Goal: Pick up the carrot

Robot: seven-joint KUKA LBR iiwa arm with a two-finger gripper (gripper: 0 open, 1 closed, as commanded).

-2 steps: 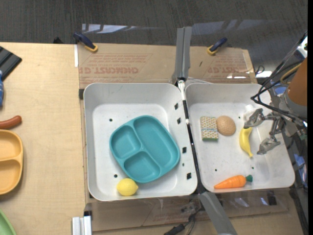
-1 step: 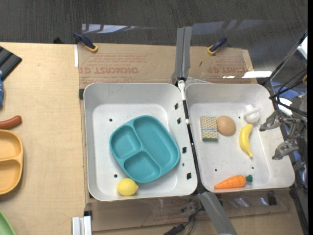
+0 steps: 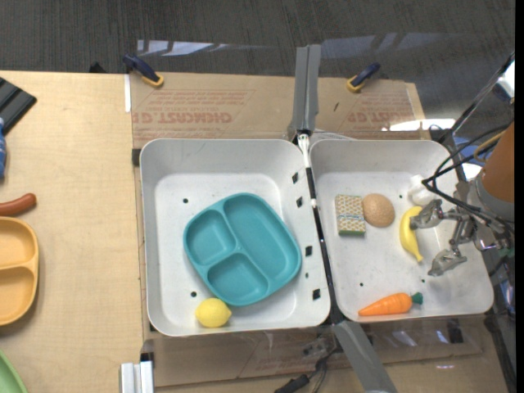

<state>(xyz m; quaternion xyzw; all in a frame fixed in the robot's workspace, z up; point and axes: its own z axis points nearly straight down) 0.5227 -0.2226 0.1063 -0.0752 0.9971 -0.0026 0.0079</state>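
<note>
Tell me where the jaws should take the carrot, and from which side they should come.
Grip the carrot at its thick middle, coming down from above with the jaws across its width. It lies flat and nearly level along the near wall of the right bin, green top right, so a grip near the thin tip might slip.

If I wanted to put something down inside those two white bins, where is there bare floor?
Right bin: a bare stretch between the sponge above and the carrot below; it gets crowded around the banana, potato and gripper. Left bin: the teal plate fills the middle, the lemon sits below, leaving the top corners.
</note>
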